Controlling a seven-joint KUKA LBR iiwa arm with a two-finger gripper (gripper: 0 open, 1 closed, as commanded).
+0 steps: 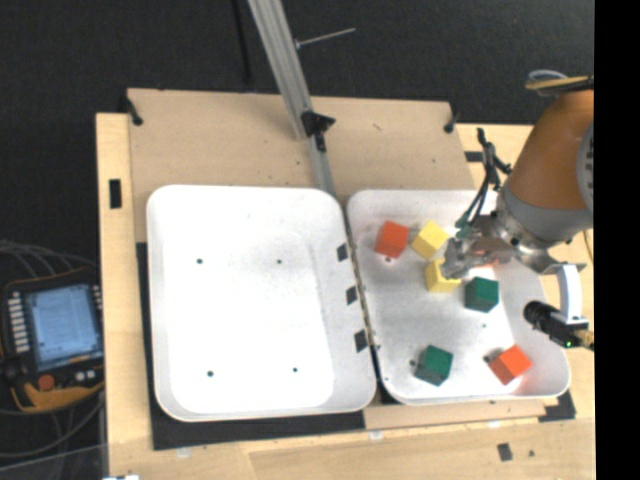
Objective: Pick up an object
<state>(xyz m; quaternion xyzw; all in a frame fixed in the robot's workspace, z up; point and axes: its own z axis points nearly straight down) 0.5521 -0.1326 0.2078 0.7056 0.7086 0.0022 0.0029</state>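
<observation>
Right shallow white bin (400, 393): nearest, a green cube (434, 364) and an orange cube (510, 364). Farther: second green cube (481, 294), then a yellow cube (441, 278) directly under the two-finger gripper (455, 264); jaw state cannot be determined. Farthest: second orange cube (392, 239), second yellow cube (431, 239).

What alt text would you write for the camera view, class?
The arm's gripper sits low over a yellow block in the right bin, among another yellow block, two orange and two green blocks. The left bin lies alongside.
</observation>
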